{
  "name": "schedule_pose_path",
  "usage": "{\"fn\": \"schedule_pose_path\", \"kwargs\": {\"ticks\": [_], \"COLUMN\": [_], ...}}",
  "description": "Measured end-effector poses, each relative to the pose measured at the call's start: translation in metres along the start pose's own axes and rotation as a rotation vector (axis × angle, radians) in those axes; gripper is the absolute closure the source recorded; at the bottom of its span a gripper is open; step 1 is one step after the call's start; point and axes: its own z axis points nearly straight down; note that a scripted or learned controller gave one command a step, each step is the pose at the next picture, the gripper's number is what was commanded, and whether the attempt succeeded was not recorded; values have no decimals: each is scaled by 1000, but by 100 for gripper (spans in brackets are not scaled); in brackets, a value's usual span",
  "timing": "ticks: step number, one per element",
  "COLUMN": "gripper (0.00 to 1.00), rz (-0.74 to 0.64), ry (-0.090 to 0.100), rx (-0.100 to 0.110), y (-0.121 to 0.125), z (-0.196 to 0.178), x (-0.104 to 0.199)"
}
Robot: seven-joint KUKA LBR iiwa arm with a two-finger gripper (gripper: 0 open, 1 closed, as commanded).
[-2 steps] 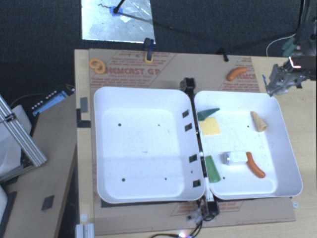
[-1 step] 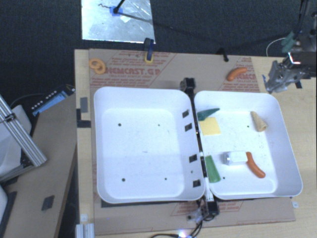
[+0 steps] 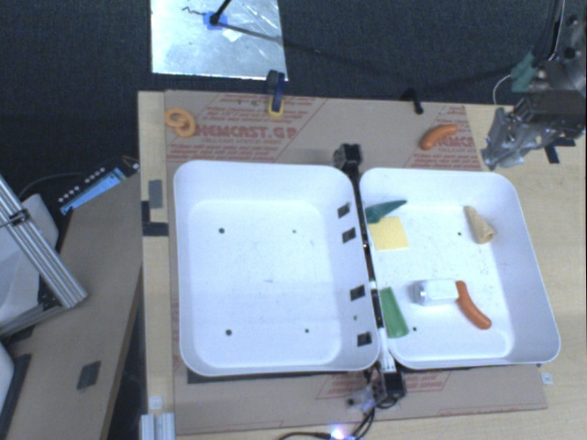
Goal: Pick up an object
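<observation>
The counter (image 3: 229, 117) carries a brown printed board, and on it sit two shallow white bins side by side. The left bin (image 3: 266, 269) is the larger-looking of the pair from this slant; the right bin (image 3: 523, 273) holds all the loose items.

At the upper right, outside the bins and beyond the right bin's far corner, hangs the grey arm's pincer (image 3: 503, 152) (whether it is open or closed I cannot tell, the end being too blurred).

Inside the right bin, a yellow square sponge (image 3: 389, 234) lies near the dividing wall, with a dark green wedge (image 3: 384, 211) just beyond it, touching or nearly so. A lighter green strip (image 3: 393, 312) lies along the same wall nearer the front. Close beside it is a small white and clear bottle (image 3: 433, 291) on its side, and an orange sausage-shaped toy (image 3: 473, 304) touches the bottle's right end. A tan cone-shaped piece (image 3: 480, 224) rests well apart, toward the far right wall.

On the board behind the bins lie a second orange sausage (image 3: 438, 137) and, far left, an orange pretzel-like ring (image 3: 181, 122).
</observation>
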Motion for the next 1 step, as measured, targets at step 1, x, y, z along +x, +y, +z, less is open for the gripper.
{"fn": "schedule_pose_path", "kwargs": {"ticks": [1], "gripper": [100], "rz": [5], "ry": [-1], "rx": [0], "y": [0], "z": [0], "x": [-23]}}
